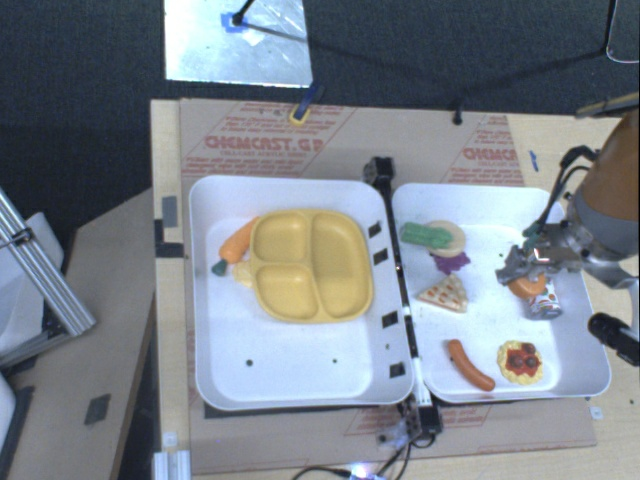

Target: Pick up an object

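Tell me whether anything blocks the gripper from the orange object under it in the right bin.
Nothing visible does. The gripper sits right over the orange object, with a small can touching that object's near side. The pizza slice and round pizza toy lie apart from it.

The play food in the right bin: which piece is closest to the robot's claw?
The orange piece beside the small can, right under the gripper. The pizza slice, sausage and little round pizza lie farther away.
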Controlling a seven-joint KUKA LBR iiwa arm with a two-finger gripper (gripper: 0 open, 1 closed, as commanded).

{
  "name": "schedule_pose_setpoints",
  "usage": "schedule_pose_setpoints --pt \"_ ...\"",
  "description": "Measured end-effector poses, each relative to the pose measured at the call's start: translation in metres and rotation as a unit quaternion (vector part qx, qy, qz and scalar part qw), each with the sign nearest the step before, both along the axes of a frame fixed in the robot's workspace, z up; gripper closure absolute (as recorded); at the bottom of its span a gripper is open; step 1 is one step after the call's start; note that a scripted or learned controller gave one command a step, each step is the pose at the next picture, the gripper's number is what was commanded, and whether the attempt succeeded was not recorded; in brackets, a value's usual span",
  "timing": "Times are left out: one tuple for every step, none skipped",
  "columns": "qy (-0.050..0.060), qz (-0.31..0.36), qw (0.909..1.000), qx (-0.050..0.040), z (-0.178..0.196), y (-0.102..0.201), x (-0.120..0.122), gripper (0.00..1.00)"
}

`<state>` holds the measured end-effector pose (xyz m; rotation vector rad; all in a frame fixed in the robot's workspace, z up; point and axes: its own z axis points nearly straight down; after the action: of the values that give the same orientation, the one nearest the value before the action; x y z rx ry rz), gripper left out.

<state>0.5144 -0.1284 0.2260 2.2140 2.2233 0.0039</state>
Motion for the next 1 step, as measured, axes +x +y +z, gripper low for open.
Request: schedule_pose_setpoints --pt "0.001 0.002 1.0 0.0011 -0.0098 0.0495 0.0034 1.0"
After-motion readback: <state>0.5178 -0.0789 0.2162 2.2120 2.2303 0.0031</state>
